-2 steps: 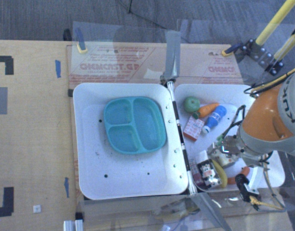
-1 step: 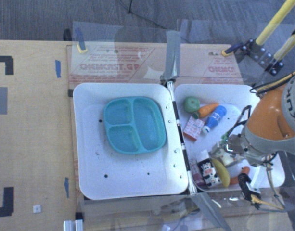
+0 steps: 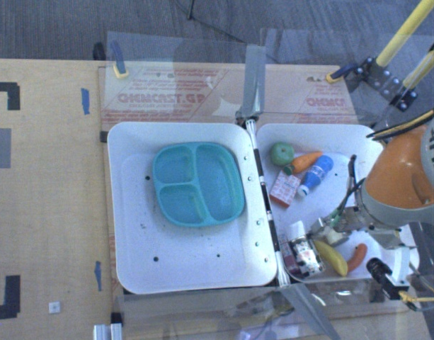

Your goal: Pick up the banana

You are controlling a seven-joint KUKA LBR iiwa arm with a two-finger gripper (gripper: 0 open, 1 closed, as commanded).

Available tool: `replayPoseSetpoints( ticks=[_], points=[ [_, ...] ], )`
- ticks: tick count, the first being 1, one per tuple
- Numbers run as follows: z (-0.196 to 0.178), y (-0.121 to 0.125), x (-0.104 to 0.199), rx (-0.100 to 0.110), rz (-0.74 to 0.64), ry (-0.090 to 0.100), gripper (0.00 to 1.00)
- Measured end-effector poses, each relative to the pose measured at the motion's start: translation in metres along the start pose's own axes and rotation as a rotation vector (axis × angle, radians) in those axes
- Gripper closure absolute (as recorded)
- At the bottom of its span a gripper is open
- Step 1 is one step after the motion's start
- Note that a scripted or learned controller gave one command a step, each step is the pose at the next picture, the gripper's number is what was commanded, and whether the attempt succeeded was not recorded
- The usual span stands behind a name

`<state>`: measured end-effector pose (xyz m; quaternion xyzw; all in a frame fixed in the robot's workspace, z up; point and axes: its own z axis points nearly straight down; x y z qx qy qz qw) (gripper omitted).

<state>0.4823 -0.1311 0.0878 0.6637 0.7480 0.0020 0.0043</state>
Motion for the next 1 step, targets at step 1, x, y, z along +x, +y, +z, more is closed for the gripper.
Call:
replayPoseSetpoints(
  ticks=[1],
  points=[
    [0.0005, -0.0061, -0.056, -0.003, -0.456, -0.001, 0.0]
  ],
)
